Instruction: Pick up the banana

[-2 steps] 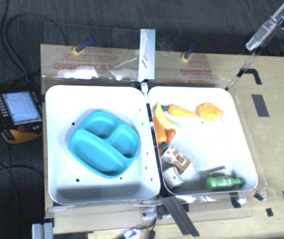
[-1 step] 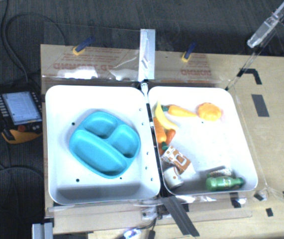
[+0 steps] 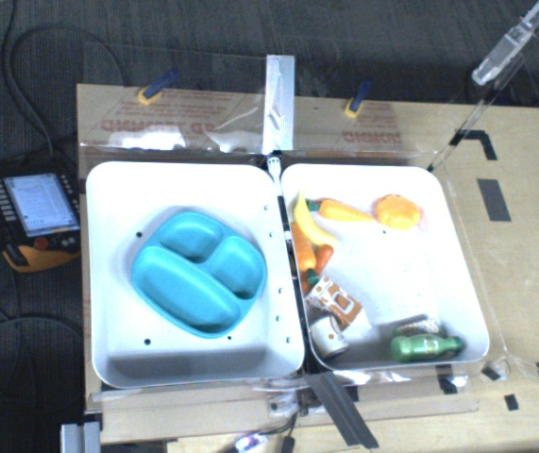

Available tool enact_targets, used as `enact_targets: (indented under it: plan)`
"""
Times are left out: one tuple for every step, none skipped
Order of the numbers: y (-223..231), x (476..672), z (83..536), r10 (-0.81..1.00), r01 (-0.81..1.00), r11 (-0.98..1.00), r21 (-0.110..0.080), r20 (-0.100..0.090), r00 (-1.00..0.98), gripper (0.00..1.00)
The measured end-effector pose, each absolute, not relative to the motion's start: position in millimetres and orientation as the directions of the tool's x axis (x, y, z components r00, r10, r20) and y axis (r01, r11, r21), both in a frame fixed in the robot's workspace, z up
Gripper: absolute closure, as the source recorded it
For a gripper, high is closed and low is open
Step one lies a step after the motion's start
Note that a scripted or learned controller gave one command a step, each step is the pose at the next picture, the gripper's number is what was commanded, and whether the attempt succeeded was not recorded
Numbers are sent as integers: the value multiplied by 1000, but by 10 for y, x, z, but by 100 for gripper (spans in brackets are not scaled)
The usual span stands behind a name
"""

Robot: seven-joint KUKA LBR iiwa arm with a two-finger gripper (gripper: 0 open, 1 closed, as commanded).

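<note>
The yellow banana (image 3: 304, 226) lies in the right bin (image 3: 439, 253), along its left wall near the far corner, curving from top to bottom. An orange carrot-like piece (image 3: 309, 253) lies against its lower end.
The right bin also holds a yellow-orange squash-shaped toy (image 3: 343, 212), an orange round fruit (image 3: 396, 211), a small brown-and-white carton (image 3: 333, 302), a grey can (image 3: 328, 336) and a green bottle (image 3: 424, 346). The left bin (image 3: 118, 347) holds a blue divided plate (image 3: 199, 270). A handheld controller (image 3: 28, 210) lies left of the bench.
</note>
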State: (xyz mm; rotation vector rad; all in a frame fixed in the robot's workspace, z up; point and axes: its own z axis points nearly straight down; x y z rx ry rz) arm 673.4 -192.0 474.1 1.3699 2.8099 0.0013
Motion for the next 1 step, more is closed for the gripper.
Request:
enact_targets:
  plan:
    - [-1913, 6743, 4840, 787, 787, 617, 10, -16, -617, 100]
